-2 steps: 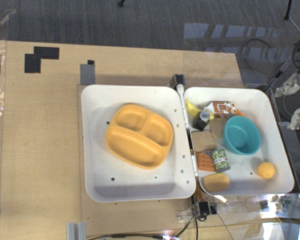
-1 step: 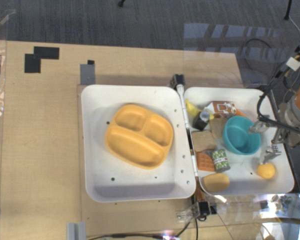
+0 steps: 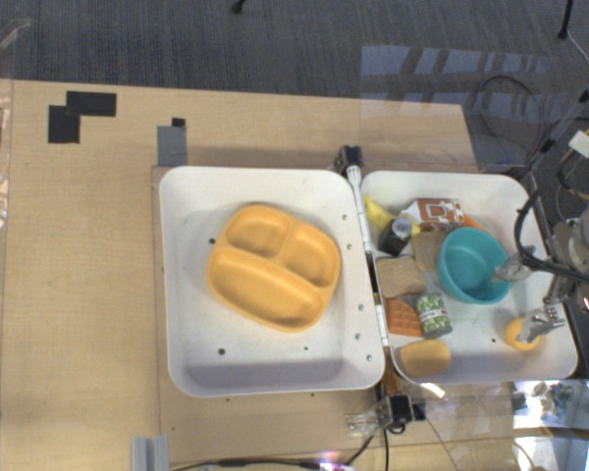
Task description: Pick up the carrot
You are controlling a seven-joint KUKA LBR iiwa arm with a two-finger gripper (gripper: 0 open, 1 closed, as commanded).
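1. At the left of the bench (image 3: pixel 79 292) we see black patches (image 3: pixel 79 116) stuck to the wood. They carry no writing.
2. The left bin (image 3: pixel 191 361) holds one thing, a yellow plate (image 3: pixel 273 265) with three wells, lying near the bin's middle.
3. The right bin (image 3: pixel 491 361) is crowded along its left wall. At the back there is a yellow piece (image 3: pixel 375 212), a small bottle (image 3: pixel 401 230) with a grey cap, and a box (image 3: pixel 438 210) printed in orange and white. The box's lettering is too small for us to read.
4. Nearer the front lie a brown slab (image 3: pixel 401 278), an orange ridged piece (image 3: pixel 401 318), and a green can (image 3: pixel 432 314) leaning on that piece. The can's label shows pale specks but no words we can make out. A tan bun (image 3: pixel 424 357) sits at the front wall.
5. A teal bowl (image 3: pixel 471 263) stands upright in the middle of this bin.
6. We take the thin orange strip just behind the bowl's far rim for the carrot (image 3: pixel 468 223). It is mostly hidden by the bowl and lies just beside the box.
7. The gripper (image 3: pixel 543 319) hangs low at the bin's right end, well apart from the carrot. It is right next to a yellow-orange lump (image 3: pixel 517 335). We cannot tell how its jaws stand, or whether they touch the lump.
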